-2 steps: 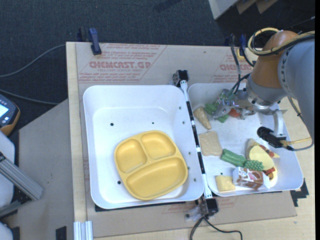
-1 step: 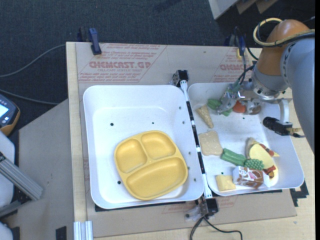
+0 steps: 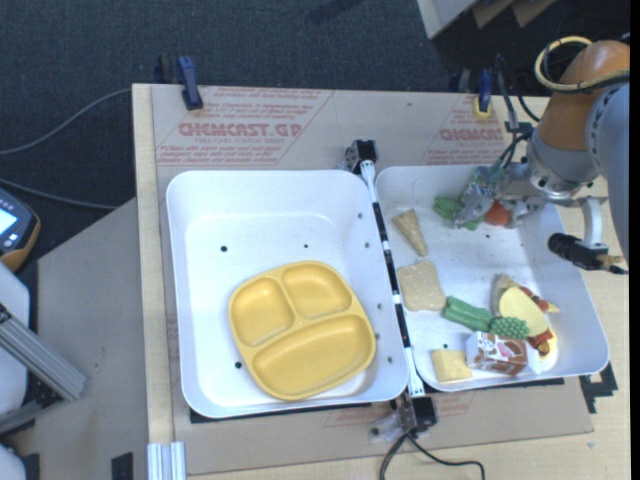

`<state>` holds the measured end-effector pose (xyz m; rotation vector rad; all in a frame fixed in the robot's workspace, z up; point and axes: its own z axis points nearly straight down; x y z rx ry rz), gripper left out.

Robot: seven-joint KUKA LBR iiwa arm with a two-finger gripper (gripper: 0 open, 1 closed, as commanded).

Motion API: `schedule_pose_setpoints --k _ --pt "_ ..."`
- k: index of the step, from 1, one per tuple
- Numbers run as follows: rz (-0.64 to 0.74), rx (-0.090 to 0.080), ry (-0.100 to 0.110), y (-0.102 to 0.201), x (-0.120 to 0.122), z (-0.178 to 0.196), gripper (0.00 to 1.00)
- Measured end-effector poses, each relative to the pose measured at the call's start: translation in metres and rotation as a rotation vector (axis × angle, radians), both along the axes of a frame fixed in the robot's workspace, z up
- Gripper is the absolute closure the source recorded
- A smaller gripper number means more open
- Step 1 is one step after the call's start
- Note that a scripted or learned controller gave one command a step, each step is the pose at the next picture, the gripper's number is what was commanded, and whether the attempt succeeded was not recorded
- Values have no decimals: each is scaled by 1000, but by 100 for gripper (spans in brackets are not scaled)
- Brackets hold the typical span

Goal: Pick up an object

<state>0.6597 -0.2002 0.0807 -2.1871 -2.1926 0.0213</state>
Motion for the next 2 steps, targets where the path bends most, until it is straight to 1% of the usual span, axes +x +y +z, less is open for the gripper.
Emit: schedule_pose_setpoints --k 1,2 --pt "7 22 8 -8 2 0 0" --pt "9 19 8 -8 3 1 0"
